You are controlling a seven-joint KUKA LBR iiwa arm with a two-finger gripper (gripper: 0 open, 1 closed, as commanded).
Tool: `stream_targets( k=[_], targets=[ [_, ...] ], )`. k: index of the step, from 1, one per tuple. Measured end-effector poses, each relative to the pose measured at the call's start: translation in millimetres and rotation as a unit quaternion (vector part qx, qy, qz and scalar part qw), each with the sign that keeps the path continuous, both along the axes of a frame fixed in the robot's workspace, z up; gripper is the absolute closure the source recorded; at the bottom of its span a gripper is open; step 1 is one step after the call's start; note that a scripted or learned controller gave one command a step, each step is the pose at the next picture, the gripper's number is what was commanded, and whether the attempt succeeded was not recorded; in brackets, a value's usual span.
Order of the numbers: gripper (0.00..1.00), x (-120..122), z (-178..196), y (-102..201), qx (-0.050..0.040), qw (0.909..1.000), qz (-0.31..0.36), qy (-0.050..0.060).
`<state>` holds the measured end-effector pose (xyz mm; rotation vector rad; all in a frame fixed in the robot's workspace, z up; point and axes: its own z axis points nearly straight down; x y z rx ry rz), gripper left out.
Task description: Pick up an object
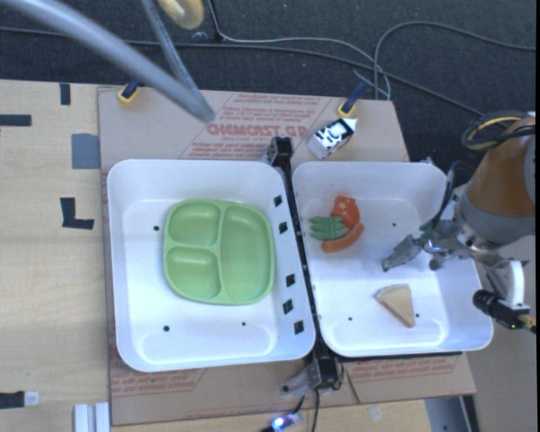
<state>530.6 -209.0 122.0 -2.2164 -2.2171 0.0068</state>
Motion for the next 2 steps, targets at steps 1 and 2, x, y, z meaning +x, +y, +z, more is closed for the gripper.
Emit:
stream_targets(
  k=[1,2],
  targets=[
    [0.0,0,-38,0,-0.0022,1.0,0.001,-0.004],
    [1.0,2,-25,-1,-0.0033,1.0,0.001,-0.006]
  ],
)
